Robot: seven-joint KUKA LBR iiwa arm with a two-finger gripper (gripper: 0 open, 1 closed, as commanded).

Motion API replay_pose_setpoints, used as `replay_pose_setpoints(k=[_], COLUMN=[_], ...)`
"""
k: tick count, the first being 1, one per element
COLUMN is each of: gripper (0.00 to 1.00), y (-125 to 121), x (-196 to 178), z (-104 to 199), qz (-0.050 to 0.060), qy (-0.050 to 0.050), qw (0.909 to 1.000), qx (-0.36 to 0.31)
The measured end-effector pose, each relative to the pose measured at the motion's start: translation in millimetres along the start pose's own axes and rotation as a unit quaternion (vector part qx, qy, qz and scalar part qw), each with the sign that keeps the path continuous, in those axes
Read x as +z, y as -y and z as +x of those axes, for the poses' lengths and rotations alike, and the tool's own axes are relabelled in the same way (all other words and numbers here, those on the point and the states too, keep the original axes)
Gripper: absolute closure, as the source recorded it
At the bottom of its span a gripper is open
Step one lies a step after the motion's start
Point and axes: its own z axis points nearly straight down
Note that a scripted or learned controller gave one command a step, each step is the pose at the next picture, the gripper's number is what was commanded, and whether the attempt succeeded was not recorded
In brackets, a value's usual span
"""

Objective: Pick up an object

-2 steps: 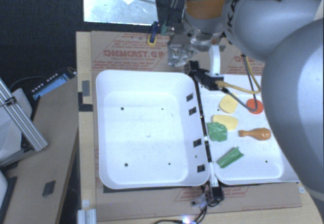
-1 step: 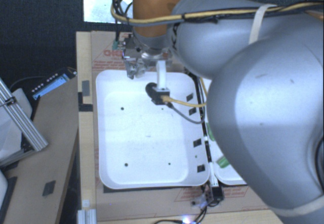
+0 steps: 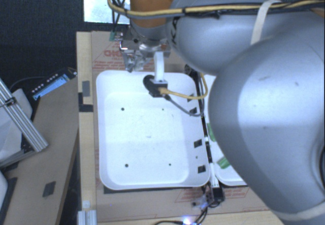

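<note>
Presently the gripper (image 3: 133, 64) hangs over the far rim of the left bin (image 3: 147, 168), wrist pointing down as if to descend. Whether it is open or closed cannot be judged from this angle. No object to pick is discernible; the arm (image 3: 264, 97) masks the right bin (image 3: 226, 175).

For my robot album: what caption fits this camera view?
Grey robot arm reaching its gripper over a white bin.

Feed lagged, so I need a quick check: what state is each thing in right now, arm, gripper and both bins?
Arm: reaching in over the bench, covering much of the right bin.
Gripper: above the left bin's far edge, nothing visibly held.
Left bin: flat on the bench.
Right bin: mostly hidden.
</note>
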Motion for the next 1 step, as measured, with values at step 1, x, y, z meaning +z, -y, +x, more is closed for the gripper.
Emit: replay_pose_setpoints(k=[1], gripper=[1.0], y=[-0.2], x=[-24.1], z=[-1.0], qz=[0.0], qy=[0.0], qw=[1.0], qx=[0.0])
